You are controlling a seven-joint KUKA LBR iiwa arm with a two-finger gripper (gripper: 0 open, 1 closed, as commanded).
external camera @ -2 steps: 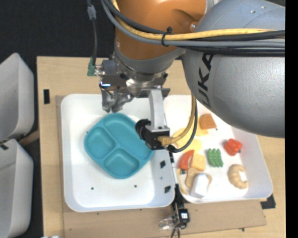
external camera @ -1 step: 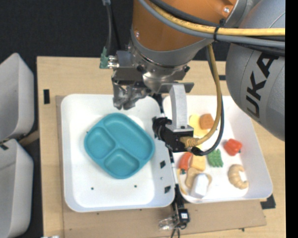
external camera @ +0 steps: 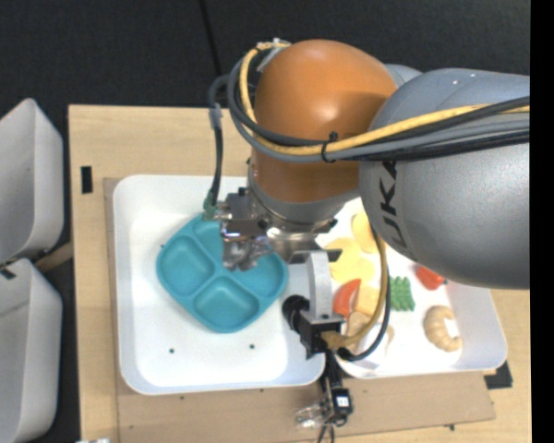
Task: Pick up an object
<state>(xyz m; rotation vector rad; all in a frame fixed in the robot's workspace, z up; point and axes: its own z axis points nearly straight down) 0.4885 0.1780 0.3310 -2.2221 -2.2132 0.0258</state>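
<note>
Nearest the camera, along the front of the counter (external camera: 258,418), a small clump of cable ends hung just past the rim of the left bin (external camera: 148,358). Behind that rim lay the blue divided tray (external camera: 198,280), flat on the bin floor with its long axis running on a slant from the near right toward the far left. The claw (external camera: 243,247) stood over the tray's far right edge, directly under the orange wrist, so the tray stretched away from it to the left and toward the viewer. Whether the claw was wide or narrow could not be told, as the wrist and its fittings hid it.

To the right, in the right bin (external camera: 480,353), lay the other candidates: a tan bread-like piece (external camera: 441,329), a green ridged piece (external camera: 402,293), a red piece (external camera: 428,278) and some yellow pieces (external camera: 351,264) partly behind the cabling. All of these were well apart from the claw. By my reckoning the tray was the target, and a grasp would turn on catching its thin raised rim rather than its open face.
</note>
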